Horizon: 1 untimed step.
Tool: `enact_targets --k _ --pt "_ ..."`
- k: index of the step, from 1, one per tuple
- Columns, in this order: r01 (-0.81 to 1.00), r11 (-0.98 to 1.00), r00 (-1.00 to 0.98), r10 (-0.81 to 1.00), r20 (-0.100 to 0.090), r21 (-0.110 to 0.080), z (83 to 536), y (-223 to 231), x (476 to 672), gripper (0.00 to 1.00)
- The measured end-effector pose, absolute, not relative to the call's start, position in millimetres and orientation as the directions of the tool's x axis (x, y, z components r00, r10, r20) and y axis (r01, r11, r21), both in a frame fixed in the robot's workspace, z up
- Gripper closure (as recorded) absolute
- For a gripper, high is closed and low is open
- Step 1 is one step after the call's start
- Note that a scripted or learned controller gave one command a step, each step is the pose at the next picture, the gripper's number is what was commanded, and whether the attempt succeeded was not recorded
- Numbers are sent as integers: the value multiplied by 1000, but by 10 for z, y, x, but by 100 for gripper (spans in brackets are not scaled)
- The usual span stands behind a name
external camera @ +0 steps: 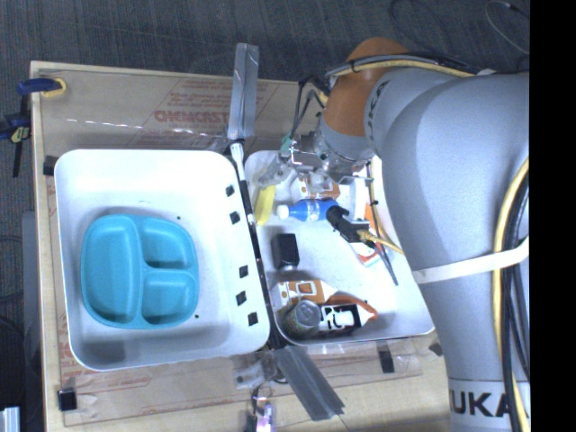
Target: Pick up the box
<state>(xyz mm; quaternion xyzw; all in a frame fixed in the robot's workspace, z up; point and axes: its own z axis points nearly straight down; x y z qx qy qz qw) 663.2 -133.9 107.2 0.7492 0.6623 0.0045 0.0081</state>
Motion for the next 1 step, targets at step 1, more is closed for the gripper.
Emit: enact_targets --k 1 --pt "993 -116 116 993 -6 24 1206 -1337 6655 100"
